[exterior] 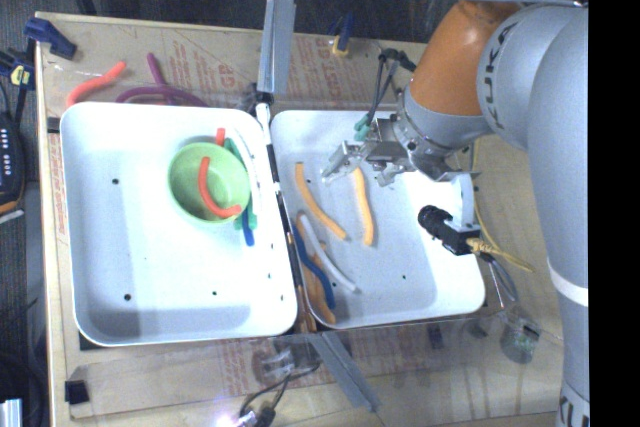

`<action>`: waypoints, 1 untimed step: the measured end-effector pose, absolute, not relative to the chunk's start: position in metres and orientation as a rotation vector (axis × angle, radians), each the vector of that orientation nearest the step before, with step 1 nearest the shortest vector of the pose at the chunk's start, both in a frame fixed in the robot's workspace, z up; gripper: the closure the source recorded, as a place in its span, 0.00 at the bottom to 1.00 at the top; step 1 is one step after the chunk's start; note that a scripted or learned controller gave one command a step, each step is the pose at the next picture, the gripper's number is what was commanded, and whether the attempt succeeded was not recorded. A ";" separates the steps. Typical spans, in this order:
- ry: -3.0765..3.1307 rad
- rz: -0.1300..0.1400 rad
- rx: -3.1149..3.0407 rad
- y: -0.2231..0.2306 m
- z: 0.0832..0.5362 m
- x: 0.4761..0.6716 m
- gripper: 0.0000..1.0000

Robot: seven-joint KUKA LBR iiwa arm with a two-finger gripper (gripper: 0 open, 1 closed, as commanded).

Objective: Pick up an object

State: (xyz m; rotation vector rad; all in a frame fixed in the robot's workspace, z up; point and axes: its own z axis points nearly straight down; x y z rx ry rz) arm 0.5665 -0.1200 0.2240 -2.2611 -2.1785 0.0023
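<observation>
Two orange strips (366, 211) in right bin (455, 290) | just below gripper (345, 165) | fingers spread, holding nothing

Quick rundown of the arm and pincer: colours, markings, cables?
Arm: fat grey rounded links, orange band above the wrist, dark KUKA lettering beside it. Pincer: small bare-metal assembly on a grey wrist, with thin dark cables looping up from it.

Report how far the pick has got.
Done: the arm has reached into the right bin, and its pincer sits low near the top of the orange strips. In hand: nothing shows between its fingers. Left: closing on an object and lifting it; the strips lie flat on the bin floor, and the green bowl sits in the left bin.
</observation>
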 end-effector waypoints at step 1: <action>-2.290 0.004 -2.143 -0.179 0.116 0.591 0.00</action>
